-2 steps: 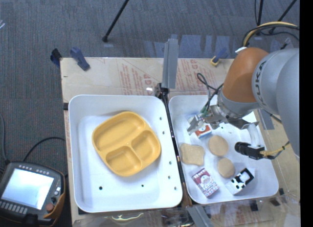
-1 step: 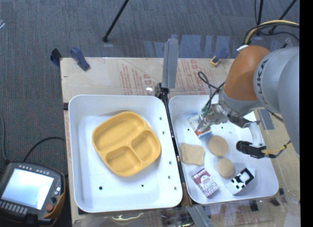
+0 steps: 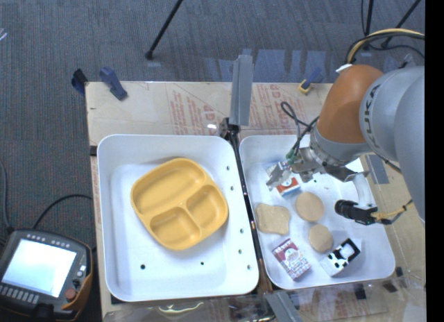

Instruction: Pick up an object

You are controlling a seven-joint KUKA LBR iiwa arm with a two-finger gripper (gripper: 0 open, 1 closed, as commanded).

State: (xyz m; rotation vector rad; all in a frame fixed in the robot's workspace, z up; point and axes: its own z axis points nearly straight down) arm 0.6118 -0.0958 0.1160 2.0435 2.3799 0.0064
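1. Your grey arm [image 3: 388, 116] reaches over the right bin [image 3: 385, 248] from the counter's right edge.
2. The left bin [image 3: 114, 175] carries a smooth yellow three-compartment plate [image 3: 179, 202].
3. In the right bin lie three flat tan rounds [image 3: 309, 207], a red carton [image 3: 291, 259] and a black-and-white box [image 3: 343, 256].
4. Your gripper [image 3: 284, 175] hovers over a small red-and-white carton [image 3: 288, 187] near the bin's far-left corner; you cannot tell how it stands.

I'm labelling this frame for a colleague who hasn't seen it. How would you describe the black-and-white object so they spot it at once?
Start at the right-hand white bin, the one the arm reaches into. Go to its near right corner, past the tan cookie-like pieces. The black-and-white object lies there, to the right of a small red carton; its bold cow-like patches are unlike anything else in the bin.
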